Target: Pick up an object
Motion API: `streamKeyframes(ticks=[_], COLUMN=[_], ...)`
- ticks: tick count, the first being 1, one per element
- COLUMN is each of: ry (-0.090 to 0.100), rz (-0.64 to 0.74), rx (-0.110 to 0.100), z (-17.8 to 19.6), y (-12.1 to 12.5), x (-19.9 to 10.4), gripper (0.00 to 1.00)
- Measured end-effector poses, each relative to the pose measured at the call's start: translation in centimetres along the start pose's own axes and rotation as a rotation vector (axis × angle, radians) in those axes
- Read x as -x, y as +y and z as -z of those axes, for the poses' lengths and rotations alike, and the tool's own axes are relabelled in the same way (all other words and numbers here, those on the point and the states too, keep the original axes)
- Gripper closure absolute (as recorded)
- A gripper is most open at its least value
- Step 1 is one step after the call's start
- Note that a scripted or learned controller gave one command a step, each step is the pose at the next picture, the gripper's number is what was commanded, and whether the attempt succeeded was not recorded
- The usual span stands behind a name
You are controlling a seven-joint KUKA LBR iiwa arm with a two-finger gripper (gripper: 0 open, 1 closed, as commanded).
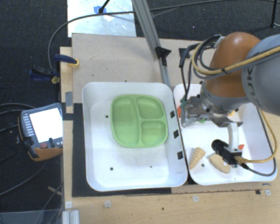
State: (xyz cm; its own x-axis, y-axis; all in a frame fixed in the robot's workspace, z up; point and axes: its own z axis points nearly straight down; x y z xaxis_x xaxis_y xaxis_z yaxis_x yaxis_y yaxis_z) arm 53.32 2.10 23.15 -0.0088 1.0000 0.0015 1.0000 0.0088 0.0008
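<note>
Gripper (192, 115) low over right bin (256, 139) near its left wall, opening impossible to judge – candidate cone (196, 157) and tan piece (219, 164) loose near front edge, green divided tray (139, 121) flat in left bin (98, 148)

A pale green plastic divided plate (140, 121) is lying in the left shallow white bin (98, 167). The grey arm with its orange band (233, 64) is reaching over the right shallow white bin (256, 171), its metal claw (192, 112) hanging just above that bin's left edge. A small tan cone (196, 157) and a beige rounded piece (220, 163) are lying near the right bin's front. A handheld control pendant (43, 129) is resting left of the bench (107, 59).
</note>
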Motion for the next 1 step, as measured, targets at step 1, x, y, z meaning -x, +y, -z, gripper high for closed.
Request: streamKeyframes(ticks=[1], ry=[0.0], rz=[-0.001], rx=[0.001], z=[0.36], y=[0.44], x=[-4.5], gripper=[1.0])
